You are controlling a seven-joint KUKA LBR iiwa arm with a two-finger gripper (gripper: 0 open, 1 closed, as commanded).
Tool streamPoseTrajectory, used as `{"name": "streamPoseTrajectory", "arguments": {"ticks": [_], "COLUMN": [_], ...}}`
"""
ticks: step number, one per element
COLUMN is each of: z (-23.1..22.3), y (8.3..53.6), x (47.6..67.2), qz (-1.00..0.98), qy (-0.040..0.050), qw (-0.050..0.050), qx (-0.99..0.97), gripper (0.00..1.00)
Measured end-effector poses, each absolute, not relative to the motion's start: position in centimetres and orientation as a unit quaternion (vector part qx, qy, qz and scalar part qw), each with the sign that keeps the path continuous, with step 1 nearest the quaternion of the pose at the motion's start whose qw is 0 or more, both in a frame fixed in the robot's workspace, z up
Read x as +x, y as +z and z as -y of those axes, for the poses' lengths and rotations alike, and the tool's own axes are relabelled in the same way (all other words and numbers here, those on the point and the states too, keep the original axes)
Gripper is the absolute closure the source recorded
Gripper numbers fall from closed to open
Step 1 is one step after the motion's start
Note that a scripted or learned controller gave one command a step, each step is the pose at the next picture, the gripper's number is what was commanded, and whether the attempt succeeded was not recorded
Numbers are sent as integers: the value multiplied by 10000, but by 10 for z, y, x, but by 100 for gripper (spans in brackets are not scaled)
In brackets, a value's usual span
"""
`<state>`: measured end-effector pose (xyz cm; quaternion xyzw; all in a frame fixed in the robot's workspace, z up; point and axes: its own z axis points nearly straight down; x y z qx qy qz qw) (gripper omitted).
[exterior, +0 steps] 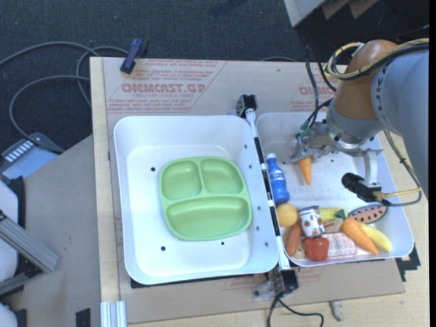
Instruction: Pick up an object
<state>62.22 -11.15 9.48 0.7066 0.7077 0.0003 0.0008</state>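
Nearest the camera, a heap of toy food crowds the near end of the right-hand shallow white bin (328, 191): a round red plastic tomato (315, 248), a long orange plastic carrot (356, 234), a yellow banana-like piece (379, 239), a watermelon slice with dark seeds (368, 214), a small tin with a red label (310, 222) and a yellow lemon (287, 214). They lie touching and overlapping, which would likely make any one of them awkward to single out.

In the left-hand white bin (136, 203), a pale green divided plastic plate (204, 197) lies flat near the middle, with nothing on it.

Further back, a blue plastic bottle with a white cap (276, 180) lies along the wall between the bins.

Beyond it is the short orange cone-shaped toy carrot (305, 171), the likely target. It is smooth and tapers to a point that faces the camera, with bare bin floor around it, so it looks easy to reach. Its blunt top meets the underside of the arm's two-finger gripper (308, 154), which hangs straight above it. Whether the claw is closed on the carrot or merely poised over it cannot be told from this angle.
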Motion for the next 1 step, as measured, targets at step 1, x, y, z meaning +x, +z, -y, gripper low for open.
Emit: {"name": "streamPoseTrajectory", "arguments": {"ticks": [1], "z": [33], "y": [186], "x": [637], "qz": [-7078], "qy": [15], "qw": [5], "qx": [7064], "gripper": [100]}}
